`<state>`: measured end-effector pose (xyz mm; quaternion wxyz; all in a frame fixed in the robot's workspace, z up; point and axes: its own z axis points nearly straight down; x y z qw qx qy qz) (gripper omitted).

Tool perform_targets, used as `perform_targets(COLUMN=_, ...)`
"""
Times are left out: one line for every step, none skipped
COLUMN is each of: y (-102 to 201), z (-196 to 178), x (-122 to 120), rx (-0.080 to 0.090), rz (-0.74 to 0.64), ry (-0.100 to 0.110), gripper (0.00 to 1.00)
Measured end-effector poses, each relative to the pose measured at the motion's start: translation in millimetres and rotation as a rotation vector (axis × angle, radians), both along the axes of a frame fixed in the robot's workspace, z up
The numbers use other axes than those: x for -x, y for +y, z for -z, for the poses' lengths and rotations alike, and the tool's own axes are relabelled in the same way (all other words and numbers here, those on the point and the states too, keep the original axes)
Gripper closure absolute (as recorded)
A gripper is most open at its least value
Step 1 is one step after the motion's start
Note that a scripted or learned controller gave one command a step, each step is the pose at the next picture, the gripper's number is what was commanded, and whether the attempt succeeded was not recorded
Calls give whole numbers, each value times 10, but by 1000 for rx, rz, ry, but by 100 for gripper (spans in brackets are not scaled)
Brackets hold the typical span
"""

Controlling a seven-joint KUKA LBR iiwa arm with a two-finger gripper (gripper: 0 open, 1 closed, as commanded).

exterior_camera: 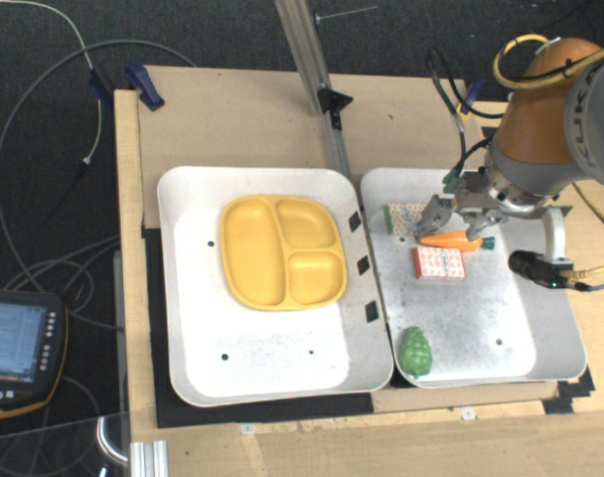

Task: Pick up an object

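Hand (pixel 457 223) low over the far part of the right bin (pixel 481 316), hanging from the grey arm (pixel 555 132) with its orange band, reaching in from the right. Open or closed: cannot tell from this slant. Directly under and touching the hand's lower edge in the view, an orange carrot (pixel 449 239), lying roughly crosswise in the bin; gripped or merely beneath: cannot tell.

Just nearer than the carrot, almost touching it, a small red-and-white patterned box (pixel 439 263), flat on the bin floor. Left of the hand, near the bin's far left corner, a green-and-white patterned packet (pixel 403 217), partly hidden by the hand. Well apart from these, at the near left corner of the same bin, a green knobbly toy (pixel 415 351), close against the rim.

Left bin (pixel 272 351) alongside, holding a yellow divided plate (pixel 282 251) with three compartments, set toward the far half.

Both bins side by side on the wooden surface (pixel 232 117). Slanting down from the top to the gap between the bins, a metal pole (pixel 302 38). At the surface's far left corner, a blue clamp (pixel 143 85). On the dark floor at lower left, a handheld screen unit (pixel 16 346), among loose cables (pixel 44 197).
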<state>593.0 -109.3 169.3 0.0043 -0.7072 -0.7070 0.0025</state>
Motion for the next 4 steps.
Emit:
perform_targets(y=-19, z=429, x=19, rx=0, rz=0, ry=-2, gripper=0)
perform_targets(y=-33, z=712, x=-14, rx=5, rz=-1, ry=-15, gripper=0)
perform_targets(y=-24, z=578, x=-38, rx=5, rz=-2, ry=-24, gripper=100)
perform_targets(y=-100, z=104, x=-79, rx=4, rz=-1, ry=-16, gripper=100)
